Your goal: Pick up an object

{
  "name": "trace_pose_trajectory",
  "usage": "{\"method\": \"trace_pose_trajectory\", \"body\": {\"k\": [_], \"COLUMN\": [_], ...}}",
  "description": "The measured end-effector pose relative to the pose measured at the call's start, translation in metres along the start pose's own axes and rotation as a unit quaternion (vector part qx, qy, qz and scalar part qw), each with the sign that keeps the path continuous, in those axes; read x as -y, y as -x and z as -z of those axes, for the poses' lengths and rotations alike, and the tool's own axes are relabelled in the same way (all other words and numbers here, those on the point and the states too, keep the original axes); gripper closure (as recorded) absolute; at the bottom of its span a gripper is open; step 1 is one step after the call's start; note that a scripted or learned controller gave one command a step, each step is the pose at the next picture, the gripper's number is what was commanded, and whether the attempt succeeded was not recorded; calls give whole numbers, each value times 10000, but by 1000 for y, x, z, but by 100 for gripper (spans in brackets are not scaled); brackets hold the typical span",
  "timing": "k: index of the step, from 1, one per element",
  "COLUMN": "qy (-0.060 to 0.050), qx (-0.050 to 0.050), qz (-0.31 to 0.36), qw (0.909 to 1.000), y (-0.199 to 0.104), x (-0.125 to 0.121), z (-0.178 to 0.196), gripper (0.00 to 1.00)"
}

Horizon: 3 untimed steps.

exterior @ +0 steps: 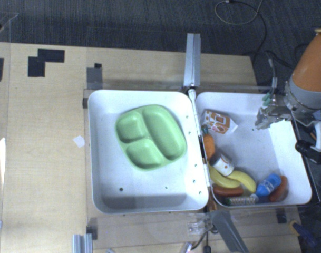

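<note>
Camera view has the gripper (265, 116) hovering at the right bin's (302, 165) upper right, nothing between its fingers, spread unclear; objects crowd the lower edge, banana (235, 179) central — best drop straight onto it, clear of neighbours

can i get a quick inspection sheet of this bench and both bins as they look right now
surface: wooden bench bearing a left bin and a right bin, side by side.
job's things: in the right bin, a white and orange packet, a carrot, a banana, a blue bottle and a red sausage-like item, mostly heaped along the near and left walls.
clutter: green divided plate in the left bin; black tape marks on the bench.
grippers: end effector over the right bin's far right corner, apart from the items; nothing seen between its fingers.
cables: black cable looped on the floor.
surroundings: dark carpet beyond the bench.
</note>
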State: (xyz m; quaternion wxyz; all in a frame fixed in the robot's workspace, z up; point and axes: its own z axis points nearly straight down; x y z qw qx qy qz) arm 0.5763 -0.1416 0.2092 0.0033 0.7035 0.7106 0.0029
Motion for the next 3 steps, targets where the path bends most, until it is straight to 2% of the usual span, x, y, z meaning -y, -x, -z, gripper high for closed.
{"method": "trace_pose_trajectory", "body": {"k": [1,2,3], "qy": [-37,-9,6], "qx": [-4,4,10], "qz": [-878,-151,2154], "qw": [9961,9999,9765], "y": [-10,-13,4], "x": [-25,-54,-95], "z": [-79,23,109], "gripper": [100,100,100]}}
